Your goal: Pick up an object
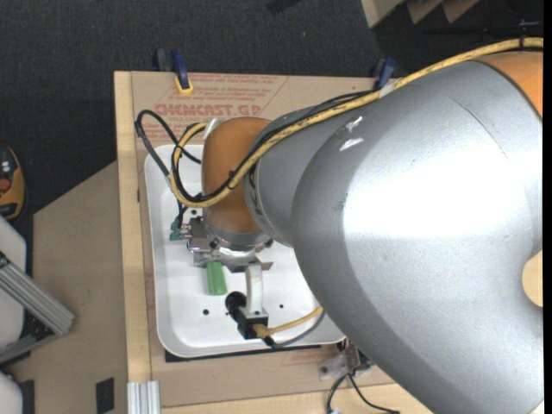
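Gripper (226, 276) low over the left white bin (172, 317), hanging under the orange band (226, 175) of the grey arm (405, 222); impossible to tell from above how it stands. Green object (215, 278) lying on the bin floor just beside the gripper, partly tucked under the wrist. Black and yellow cables (168, 158) looping across the bin's far edge. Plywood bench (134, 231) printed with red lettering, blue clamps (179, 65) at the far edge. Dark carpet (78, 24) beyond.
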`<state>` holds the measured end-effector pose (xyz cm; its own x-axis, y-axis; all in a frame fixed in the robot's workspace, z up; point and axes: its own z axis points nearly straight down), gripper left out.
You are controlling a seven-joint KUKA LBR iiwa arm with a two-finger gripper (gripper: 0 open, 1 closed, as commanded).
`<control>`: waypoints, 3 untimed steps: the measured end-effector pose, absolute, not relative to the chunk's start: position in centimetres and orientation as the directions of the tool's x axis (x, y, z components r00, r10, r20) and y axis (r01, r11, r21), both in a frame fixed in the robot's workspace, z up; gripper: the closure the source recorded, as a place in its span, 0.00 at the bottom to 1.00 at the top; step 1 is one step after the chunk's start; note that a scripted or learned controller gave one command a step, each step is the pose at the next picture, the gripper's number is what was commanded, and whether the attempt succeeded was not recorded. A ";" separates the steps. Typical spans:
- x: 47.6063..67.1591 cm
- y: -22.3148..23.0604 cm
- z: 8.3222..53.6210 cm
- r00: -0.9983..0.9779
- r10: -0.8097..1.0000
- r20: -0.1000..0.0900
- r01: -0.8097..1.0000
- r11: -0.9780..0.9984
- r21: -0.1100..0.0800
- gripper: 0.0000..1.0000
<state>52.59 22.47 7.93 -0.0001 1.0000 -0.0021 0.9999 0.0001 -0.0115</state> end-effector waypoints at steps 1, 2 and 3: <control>51.3 22.5 12.0 0.001 1.000 0.001 1.000 -0.001 -0.001 1.00; 47.9 22.5 23.1 -0.002 1.000 0.004 1.000 0.002 0.006 1.00; 51.6 22.4 32.4 -0.001 1.000 0.004 1.000 0.001 0.013 1.00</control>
<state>51.55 22.44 32.36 -0.0006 1.0000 0.0044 0.9999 0.0006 0.0130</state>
